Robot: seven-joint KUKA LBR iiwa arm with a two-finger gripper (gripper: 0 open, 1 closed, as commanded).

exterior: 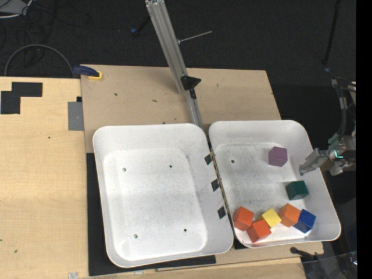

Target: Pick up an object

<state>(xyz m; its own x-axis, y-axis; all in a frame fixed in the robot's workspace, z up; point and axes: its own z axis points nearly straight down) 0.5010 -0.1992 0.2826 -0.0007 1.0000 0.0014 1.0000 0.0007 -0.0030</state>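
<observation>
At the right edge of the camera view the gripper reaches in low — a grey, tapered tip that points to the left and slightly downward. Behind it sits a bulkier wrist block with a small teal-lit spot on its upper side. From that block a thin grey strut and cabling rise almost straight up along the edge — the rest of the arm is cut off there. Nothing sits between the tip's ends.
</observation>
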